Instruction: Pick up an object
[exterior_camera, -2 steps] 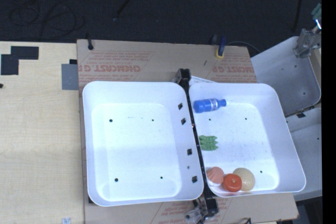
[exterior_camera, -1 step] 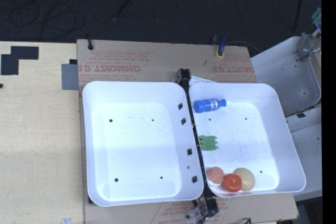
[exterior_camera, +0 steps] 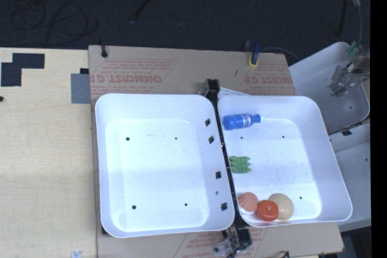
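You cannot tell your gripper's [exterior_camera: 346, 77] state. The blue bottle [exterior_camera: 241, 121] lies well to its left, lower, in the right bin [exterior_camera: 329, 151]. The cardboard [exterior_camera: 130, 75] reads "CHEMCAST GP", upside down.

We saw a pale wooden bench [exterior_camera: 42, 148] with a brown cardboard sheet [exterior_camera: 181, 72] laid flat on it. Two white bins sat side by side on the cardboard, touching along their inner edges: the left bin [exterior_camera: 109, 112] and the right bin [exterior_camera: 317, 124]. Dark patches [exterior_camera: 24, 66] marked the bench at far left.
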Available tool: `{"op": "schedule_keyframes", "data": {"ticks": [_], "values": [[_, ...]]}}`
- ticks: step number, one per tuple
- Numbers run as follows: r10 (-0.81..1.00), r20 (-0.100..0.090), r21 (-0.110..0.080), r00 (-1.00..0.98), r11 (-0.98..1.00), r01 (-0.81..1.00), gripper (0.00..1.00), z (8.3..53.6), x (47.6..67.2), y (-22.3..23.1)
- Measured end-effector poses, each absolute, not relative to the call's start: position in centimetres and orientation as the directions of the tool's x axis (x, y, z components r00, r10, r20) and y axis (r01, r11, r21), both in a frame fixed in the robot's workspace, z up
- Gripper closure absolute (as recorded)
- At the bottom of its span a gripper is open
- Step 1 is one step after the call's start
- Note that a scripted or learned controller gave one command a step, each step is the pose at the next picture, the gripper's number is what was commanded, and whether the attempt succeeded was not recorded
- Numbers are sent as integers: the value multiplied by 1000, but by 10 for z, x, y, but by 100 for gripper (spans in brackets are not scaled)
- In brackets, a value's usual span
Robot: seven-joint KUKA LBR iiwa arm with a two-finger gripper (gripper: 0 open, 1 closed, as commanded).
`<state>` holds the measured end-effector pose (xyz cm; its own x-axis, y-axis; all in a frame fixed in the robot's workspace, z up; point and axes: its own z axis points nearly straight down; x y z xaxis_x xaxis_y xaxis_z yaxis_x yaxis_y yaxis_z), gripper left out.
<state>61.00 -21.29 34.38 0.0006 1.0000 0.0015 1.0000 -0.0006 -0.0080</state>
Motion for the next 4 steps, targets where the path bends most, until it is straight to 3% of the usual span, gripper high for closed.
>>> {"op": "schedule_keyframes", "data": {"ticks": [1, 2, 3, 4], "values": [[1000, -2, 5, -2, 2, 1000, 100, 404, 631, -214], [1000, 2, -9, 1, -1, 1000, 100, 341, 596, -213], [1000, -2, 5, -2, 2, 1000, 100, 400, 617, -214], [1000, 1, -5, -4, 4, 1000, 100, 352, 632, -212]]}}
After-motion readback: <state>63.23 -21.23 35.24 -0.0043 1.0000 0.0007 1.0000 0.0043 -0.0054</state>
